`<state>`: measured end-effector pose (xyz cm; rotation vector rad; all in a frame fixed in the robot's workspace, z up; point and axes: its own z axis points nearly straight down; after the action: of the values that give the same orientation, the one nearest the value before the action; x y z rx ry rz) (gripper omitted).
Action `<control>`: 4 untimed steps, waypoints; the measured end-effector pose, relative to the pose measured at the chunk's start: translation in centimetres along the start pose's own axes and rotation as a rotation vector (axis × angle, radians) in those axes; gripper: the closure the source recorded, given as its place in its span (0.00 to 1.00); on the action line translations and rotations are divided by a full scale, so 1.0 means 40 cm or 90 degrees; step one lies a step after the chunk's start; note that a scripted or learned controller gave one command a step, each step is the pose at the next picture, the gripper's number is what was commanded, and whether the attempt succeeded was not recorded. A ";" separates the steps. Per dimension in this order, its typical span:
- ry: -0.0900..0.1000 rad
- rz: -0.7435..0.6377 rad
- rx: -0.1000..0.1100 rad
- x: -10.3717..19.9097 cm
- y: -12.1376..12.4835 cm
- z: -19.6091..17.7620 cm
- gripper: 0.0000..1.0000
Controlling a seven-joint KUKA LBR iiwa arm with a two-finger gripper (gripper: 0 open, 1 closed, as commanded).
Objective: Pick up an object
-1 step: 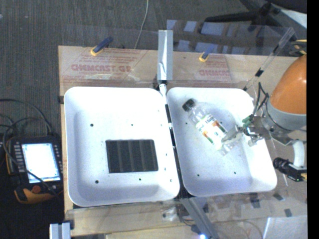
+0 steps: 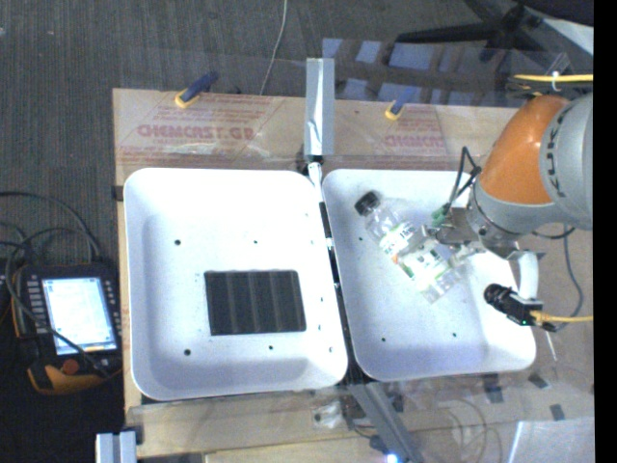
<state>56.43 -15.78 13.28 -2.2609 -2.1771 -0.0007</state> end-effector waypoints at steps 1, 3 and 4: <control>-0.006 -0.133 0.007 0.039 0.071 0.074 0.00; 0.000 -0.167 0.015 0.000 0.110 0.075 0.00; -0.001 -0.166 0.014 -0.001 0.110 0.075 0.00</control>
<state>60.82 -15.96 10.28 -1.9485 -2.4409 0.0241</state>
